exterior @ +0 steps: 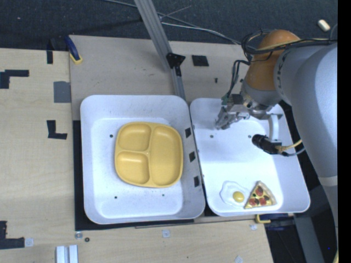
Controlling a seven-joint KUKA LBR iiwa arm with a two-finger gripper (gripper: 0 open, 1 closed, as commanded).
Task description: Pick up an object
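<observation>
- The left bin (90,147) holds 1 yellow divided plate (148,154), lying flat near the bin's middle with 3 compartments facing up. It looks like rigid moulded plastic, probably light and smooth. Its raised rim is the likeliest hold, since the broad face offers the fingers nothing to close on.
- Bare white floor rings the plate on every side, widest toward 6 and 9 o'clock, so a descent onto its rim should not crowd the bin wall.
- The 2 bins meet along a shared wall, and a grey strut (159,34) slants down from 12 o'clock to end near that junction. A move across the bins should stay clear of it.
- The right bin (230,158) carries a toy fried egg (235,194) and a toy pizza slice (259,195), just beside each other at the bin's 6 o'clock corner. Both appear small, thin and flat, likely light, stiff and slippery. The fingers would need to straddle an edge, and the near wall leaves little room.
- The gripper (224,120) hangs low at the right bin's 11 o'clock corner, well apart from the toys, with nothing visible between its fingers. Whether they are spread or pressed together cannot be told.
- The bin's middle is bare, a free path toward 6 o'clock.
</observation>
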